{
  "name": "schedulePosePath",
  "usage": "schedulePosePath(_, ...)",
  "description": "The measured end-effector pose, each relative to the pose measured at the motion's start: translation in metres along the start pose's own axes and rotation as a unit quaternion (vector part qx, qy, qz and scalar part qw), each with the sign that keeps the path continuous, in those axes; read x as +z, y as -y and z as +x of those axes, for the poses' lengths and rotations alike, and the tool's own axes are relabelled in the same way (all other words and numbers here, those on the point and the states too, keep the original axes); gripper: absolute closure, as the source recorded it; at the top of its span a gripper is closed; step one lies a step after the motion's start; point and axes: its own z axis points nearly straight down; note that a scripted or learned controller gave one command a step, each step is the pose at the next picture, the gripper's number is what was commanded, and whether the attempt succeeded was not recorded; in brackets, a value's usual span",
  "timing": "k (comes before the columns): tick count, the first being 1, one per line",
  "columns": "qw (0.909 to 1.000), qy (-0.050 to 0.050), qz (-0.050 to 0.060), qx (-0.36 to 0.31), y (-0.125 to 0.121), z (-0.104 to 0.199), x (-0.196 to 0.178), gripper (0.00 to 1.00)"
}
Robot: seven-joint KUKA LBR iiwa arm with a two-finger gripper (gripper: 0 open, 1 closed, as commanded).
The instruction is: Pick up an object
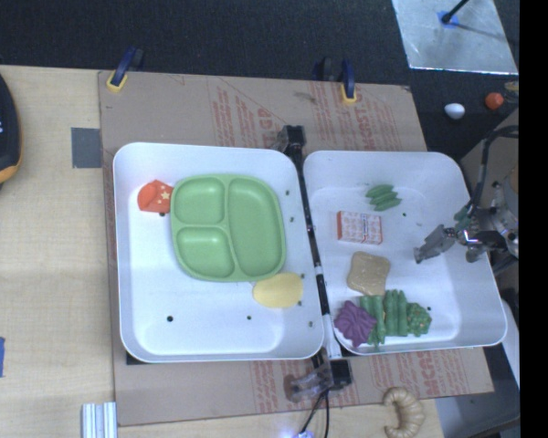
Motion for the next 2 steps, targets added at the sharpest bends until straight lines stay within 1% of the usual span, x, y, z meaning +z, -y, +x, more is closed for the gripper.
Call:
schedulePosePath(1, 1.0000, -0.002, 0.003, -0.004, -0.052, 0.070, 0.112, 0.00)
schedulePosePath(2, 1.0000, 0.001, -0.003, 0.000, -0.121, 0.023, 0.105, 0.00)
